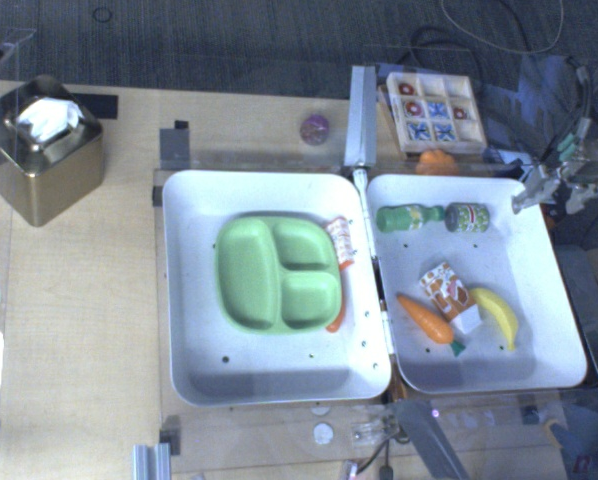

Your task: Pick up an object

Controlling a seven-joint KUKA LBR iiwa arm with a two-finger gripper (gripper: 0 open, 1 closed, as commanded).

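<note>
Gripper (539, 190) hung at the far right corner of the right bin (539, 368), and we could not tell its state from this slant; nothing showed in its grasp. We took the carrot (426, 319) as the likeliest thing to pick. It lay on the right bin's floor, toward the near left part, just beside a small printed carton (449, 293) and near a banana (497, 315) on the carton's far side. Its long axis ran on a diagonal, the thin orange tip pointing toward the left bin (194, 268) and the thick end, with a bit of green top, toward the right bin's near wall. We judged it a light, stiff toy, probably smooth plastic and apt to slip or roll, so we would close across the thick middle, with the pinch set square to its length. The carton crowded one side, which could block a finger. A green bottle (410, 217) and a can (467, 217) lay end to end along the right bin's far wall, well apart from the carrot.
</note>
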